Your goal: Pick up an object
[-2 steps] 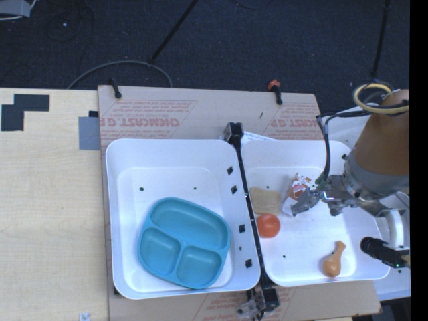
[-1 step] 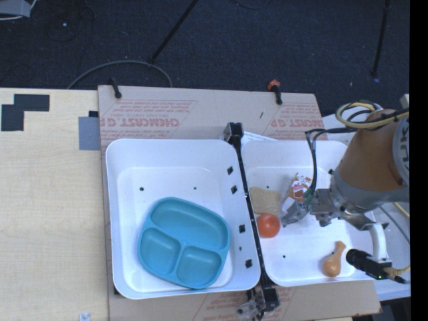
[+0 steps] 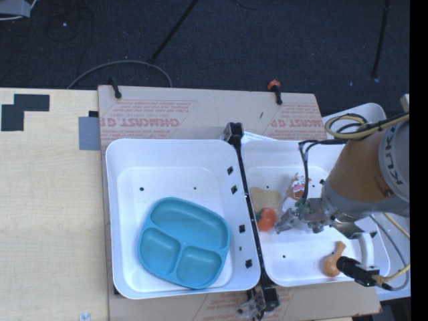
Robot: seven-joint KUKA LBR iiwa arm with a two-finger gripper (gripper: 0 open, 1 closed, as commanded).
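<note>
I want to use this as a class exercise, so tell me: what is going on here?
A grey robot arm reaches in from the right over the right-hand bin. Its gripper sits low beside a small orange ball, near a tan block. An orange-handled tool lies nearer the front. The left bin holds a blue divided plate.

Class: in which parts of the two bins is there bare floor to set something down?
Left bin: strip behind the blue tray. Right bin: front floor between orange ball and orange-handled item. Crowded around the tool.
</note>
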